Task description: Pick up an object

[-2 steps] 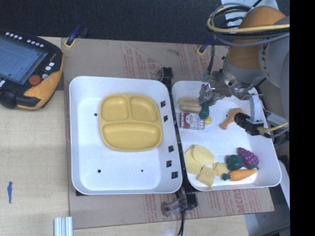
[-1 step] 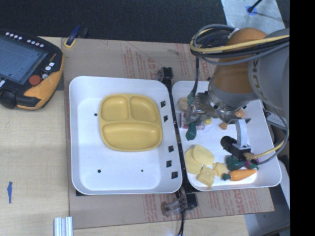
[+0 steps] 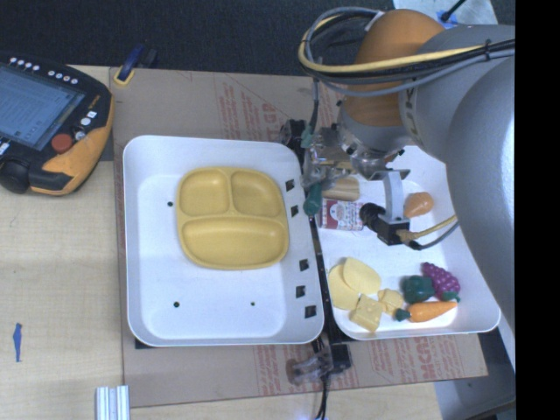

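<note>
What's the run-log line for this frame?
claw: low in right bin, over red-white packet | grip: unclear | yellow tray: left bin

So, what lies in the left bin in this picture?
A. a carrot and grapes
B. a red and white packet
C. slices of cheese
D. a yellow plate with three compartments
D: the yellow plate with three compartments lies in the left bin, while the carrot, grapes, packet and cheese are all in the right bin.
</note>
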`<state>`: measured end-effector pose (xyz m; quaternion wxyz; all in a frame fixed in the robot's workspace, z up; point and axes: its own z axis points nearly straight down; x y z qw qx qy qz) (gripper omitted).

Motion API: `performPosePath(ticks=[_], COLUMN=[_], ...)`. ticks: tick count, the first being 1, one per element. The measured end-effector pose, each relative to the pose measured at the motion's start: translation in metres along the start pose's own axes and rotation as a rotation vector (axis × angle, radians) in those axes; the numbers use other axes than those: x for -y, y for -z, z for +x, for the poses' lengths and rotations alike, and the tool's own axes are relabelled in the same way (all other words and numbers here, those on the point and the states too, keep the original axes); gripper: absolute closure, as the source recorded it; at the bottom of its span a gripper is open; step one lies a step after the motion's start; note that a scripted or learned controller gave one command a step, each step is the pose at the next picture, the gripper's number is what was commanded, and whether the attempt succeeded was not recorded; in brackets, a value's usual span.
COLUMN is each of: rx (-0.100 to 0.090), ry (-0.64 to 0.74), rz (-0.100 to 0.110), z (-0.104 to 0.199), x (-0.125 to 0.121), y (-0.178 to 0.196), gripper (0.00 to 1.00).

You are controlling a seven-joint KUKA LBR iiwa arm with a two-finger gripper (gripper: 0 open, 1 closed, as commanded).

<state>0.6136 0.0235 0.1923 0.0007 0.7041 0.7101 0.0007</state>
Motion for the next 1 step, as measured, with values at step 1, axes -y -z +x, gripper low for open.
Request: performPosePath(ticks=[1], rx=[0.001], ry=[0.001], rz=[0.001], z=[0.0008], x=[-0.0365], y=[0.0000], gripper=[1.00])
